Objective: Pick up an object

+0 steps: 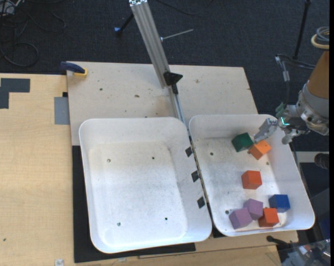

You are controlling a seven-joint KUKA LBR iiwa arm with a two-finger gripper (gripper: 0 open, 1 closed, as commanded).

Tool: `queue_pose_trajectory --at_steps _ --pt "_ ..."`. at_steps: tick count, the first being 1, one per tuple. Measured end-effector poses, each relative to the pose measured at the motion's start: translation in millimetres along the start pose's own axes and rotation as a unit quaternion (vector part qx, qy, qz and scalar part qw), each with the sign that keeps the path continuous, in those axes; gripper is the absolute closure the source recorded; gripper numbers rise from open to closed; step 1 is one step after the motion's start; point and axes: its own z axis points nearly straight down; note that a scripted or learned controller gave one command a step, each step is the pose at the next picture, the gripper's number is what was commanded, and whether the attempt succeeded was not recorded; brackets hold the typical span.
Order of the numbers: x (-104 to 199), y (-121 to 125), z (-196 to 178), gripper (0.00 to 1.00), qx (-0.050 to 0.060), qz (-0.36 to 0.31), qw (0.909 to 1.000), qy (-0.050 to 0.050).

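Reaching in from the 3 o'clock side, the grey arm with its orange band places the end effector over the upper part of the right bin. One slim grey finger slants down toward 8 o'clock and ends just above a small orange cube; whether the finger touches the cube cannot be determined, and how far the end effector is open, or whether it grips anything, cannot be determined at this angle. A green cube lies immediately at 9 o'clock of the small orange cube, the two touching or nearly so. A larger orange cube sits near the bin centre, apart from the others. At the 5 o'clock corner of the right bin a cluster is packed together: two purple cubes, a blue cube and an orange-red cube, the last lying between the purple pair and the blue one. The left bin lies beside the right bin on the table, their adjoining rims meeting along a line marked by small black clips. An aluminium rail extends from the junction of the bins toward 11 o'clock.
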Motion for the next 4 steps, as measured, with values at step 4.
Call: queue_pose_trajectory --at_steps 4 --pt "8 -5 139 0.0 -0.003 0.001 1.0 -0.001"
